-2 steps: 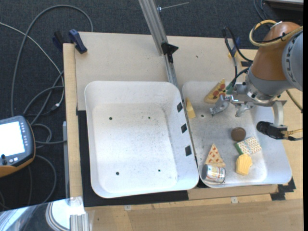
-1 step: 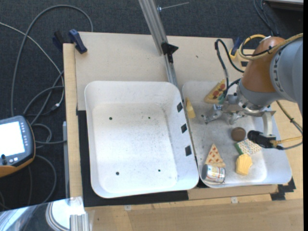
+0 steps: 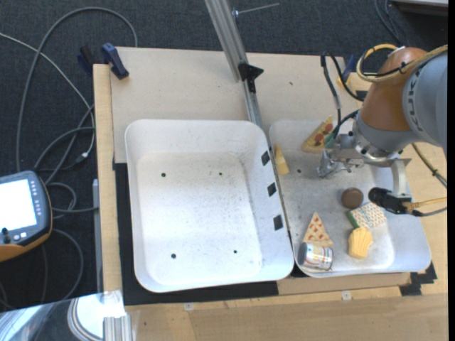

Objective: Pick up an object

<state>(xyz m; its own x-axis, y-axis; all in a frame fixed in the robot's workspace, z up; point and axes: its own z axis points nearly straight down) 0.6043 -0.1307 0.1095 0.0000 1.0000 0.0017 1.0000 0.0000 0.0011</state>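
We see the gripper (image 3: 331, 163) low in the right bin (image 3: 419, 251), its jaws' state we cannot tell, and the brown ball (image 3: 352, 197) lying at its five o'clock looks light, hard and prone to rolling, best pinched across its middle

Blue clamp (image 3: 114, 60) (bench (image 3: 178, 84) corner)

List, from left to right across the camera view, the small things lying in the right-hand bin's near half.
Silver can → pizza-slice toy → brown ball → yellow corn-like toy. The can and slice overlap a little in their left-right span; the can's left end reaches furthest left.
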